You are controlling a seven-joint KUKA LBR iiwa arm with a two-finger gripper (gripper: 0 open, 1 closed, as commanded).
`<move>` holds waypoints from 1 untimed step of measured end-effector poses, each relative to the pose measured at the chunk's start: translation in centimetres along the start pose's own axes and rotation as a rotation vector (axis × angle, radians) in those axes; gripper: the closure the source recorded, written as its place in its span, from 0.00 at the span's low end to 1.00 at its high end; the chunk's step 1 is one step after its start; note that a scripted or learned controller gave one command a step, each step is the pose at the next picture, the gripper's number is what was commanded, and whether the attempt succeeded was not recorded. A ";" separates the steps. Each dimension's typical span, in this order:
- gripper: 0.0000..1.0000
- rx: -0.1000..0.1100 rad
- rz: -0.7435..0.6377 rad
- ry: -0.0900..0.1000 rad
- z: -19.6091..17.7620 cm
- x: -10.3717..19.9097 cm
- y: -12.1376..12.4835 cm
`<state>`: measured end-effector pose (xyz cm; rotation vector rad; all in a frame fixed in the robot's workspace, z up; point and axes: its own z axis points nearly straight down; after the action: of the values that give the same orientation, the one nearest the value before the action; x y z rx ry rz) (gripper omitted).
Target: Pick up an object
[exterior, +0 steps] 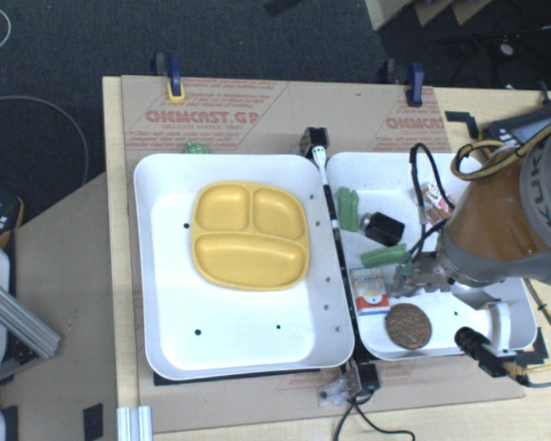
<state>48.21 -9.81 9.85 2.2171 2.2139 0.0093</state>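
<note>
The right bin (378,162) holds several small objects. A brown round disc (409,326) lies near its front edge. A small printed packet (371,294) sits to the left of the disc. Behind it lie a flat green piece (383,256), a black block (383,229) and a green cylinder (348,208). My gripper (407,277) is low in this bin, just above the disc and right of the packet, next to the flat green piece. The bulky grey and orange wrist hides the bin's right half.
The left bin (156,246) carries a yellow divided plate (251,235) in its back half. A black bar runs along the seam between the bins (331,219). Clamps and cables sit at the bench's back edge; a small printed wrapper (432,199) lies behind the wrist.
</note>
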 end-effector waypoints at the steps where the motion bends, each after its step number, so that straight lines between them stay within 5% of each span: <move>1: 1.00 0.000 -0.014 0.006 -9.1 10.5 0.0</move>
<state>48.11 0.74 18.96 2.2043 2.2332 0.0158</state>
